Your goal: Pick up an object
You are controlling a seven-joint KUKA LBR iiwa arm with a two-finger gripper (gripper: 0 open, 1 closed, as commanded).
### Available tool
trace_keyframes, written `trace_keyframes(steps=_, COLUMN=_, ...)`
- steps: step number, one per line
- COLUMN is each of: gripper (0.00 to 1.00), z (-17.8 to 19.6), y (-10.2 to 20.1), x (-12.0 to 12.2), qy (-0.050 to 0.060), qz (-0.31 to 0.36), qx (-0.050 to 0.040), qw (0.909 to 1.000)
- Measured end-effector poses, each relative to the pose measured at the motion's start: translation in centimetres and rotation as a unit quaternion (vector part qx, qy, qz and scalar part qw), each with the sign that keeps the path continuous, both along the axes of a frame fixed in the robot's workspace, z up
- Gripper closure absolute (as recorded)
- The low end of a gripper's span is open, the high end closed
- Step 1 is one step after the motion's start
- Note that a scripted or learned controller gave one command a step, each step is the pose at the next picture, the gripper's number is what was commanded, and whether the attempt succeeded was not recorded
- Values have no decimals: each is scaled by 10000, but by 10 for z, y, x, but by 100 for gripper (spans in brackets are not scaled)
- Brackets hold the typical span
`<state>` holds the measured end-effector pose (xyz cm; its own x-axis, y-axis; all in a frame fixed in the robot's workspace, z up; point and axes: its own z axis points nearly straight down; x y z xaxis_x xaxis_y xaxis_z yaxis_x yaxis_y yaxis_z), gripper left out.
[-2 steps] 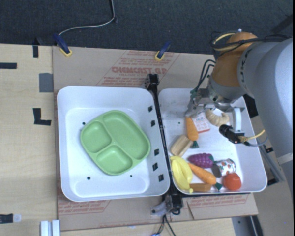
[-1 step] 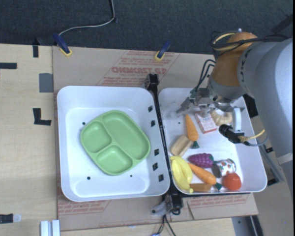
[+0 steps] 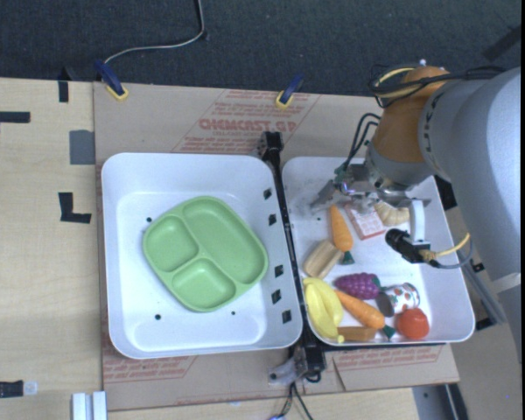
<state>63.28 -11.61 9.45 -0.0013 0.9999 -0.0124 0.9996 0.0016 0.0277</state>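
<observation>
The right bin (image 3: 459,309) holds several toy foods. An orange carrot (image 3: 339,228) lies near its middle, with a tan bread roll (image 3: 321,258) just below it. A yellow banana (image 3: 322,307), purple grapes (image 3: 357,284), a second carrot (image 3: 360,309), a red tomato (image 3: 412,324) and a small can (image 3: 401,296) crowd the front. A pink and white packet (image 3: 367,223) lies beside the upper carrot. My gripper (image 3: 350,192) hangs low over the bin's back part, just above the upper carrot's top end. Nothing can be seen held in it.
The left bin (image 3: 127,191) holds a green divided plate (image 3: 206,252). A black divider (image 3: 280,226) runs between the bins. The grey arm (image 3: 472,164) with its orange band (image 3: 402,129) covers the right bin's back right corner.
</observation>
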Motion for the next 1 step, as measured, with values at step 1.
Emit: trace_keyframes(steps=1, gripper=100, z=9, y=0, x=-1, qy=33, qz=-4, qx=10, qw=10000)
